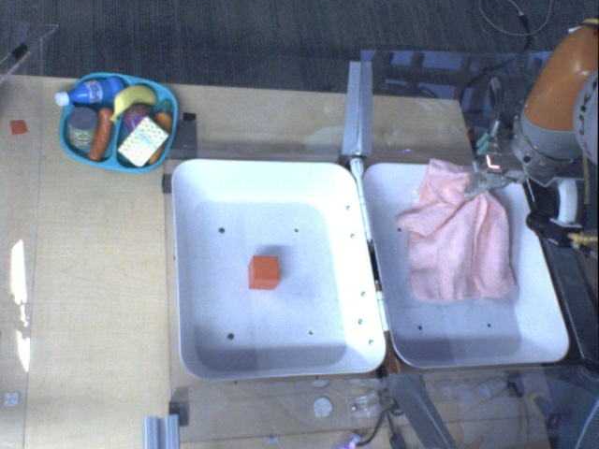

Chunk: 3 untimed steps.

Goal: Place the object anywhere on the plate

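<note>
Two-finger gripper (487, 178) pinches the upper edge of a crumpled pink cloth (459, 237), lifting it into a peak inside the right white bin (552, 344); an orange cube (264, 272) sits in the left white bin (201, 344).

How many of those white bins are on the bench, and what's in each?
2. The left bin holds a small orange block. The right bin holds a crumpled pink cloth, which may hide something beneath it.

The grey arm with its orange band reaches in from the right, its end effector (489, 178) apparently pointing down.
</note>
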Each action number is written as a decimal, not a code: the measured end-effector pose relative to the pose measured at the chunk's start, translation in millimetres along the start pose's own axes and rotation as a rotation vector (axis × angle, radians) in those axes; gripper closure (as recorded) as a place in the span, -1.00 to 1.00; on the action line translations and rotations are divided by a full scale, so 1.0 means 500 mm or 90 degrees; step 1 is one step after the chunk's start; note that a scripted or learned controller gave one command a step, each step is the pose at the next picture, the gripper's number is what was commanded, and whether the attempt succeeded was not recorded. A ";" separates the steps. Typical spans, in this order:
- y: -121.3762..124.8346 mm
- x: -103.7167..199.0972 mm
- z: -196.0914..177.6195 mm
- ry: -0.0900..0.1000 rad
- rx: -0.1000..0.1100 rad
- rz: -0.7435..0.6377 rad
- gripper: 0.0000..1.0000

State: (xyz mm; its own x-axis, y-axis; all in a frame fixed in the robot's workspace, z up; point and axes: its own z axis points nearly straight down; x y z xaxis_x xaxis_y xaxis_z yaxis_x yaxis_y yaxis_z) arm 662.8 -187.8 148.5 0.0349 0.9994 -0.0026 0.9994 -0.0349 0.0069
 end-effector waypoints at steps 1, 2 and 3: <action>0.003 0.007 -0.085 0.000 -0.001 -0.010 1.00; 0.009 0.009 -0.153 0.000 -0.001 -0.013 1.00; -0.009 0.117 -0.167 0.001 0.000 -0.271 1.00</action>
State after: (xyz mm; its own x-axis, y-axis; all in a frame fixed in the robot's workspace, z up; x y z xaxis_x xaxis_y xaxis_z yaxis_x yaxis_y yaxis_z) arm 659.6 -128.9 231.7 -0.3813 0.9245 -0.0033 0.9244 0.3813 0.0062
